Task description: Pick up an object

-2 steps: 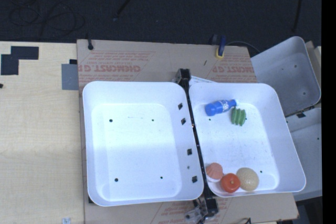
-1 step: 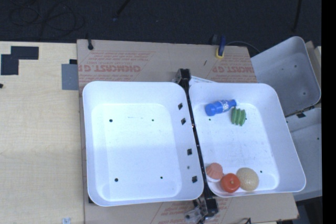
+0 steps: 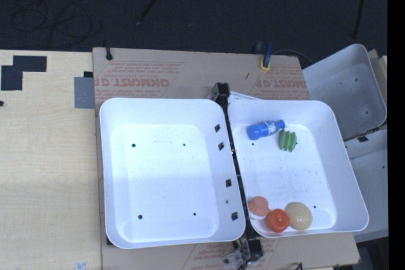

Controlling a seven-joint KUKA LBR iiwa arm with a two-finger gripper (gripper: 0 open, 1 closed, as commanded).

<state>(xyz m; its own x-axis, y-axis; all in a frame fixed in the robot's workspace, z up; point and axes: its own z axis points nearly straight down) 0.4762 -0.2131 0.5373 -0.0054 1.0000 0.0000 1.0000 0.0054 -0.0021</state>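
**Five small objects lying in the right bin**

Two shallow white bins are sitting side by side on a cardboard sheet (image 3: 190,73) spread over the bench. The left bin (image 3: 114,136) is showing its bare white floor. The right bin (image 3: 335,155) is carrying all the candidates for picking.

Near that bin's far edge, a blue bottle (image 3: 264,129) is lying on its side, its paler cap pointing toward the right wall. Just beside it, a small green ridged object (image 3: 288,140) is resting apart from the cap end. Along the near edge, three rounded pieces are clustering together: a beige ball (image 3: 299,215) closest to the near right corner, a red tomato-like object (image 3: 277,220) touching it, and a pink disc (image 3: 258,205) sitting by the near left corner, against the red one.

How the claw is standing, I cannot tell.
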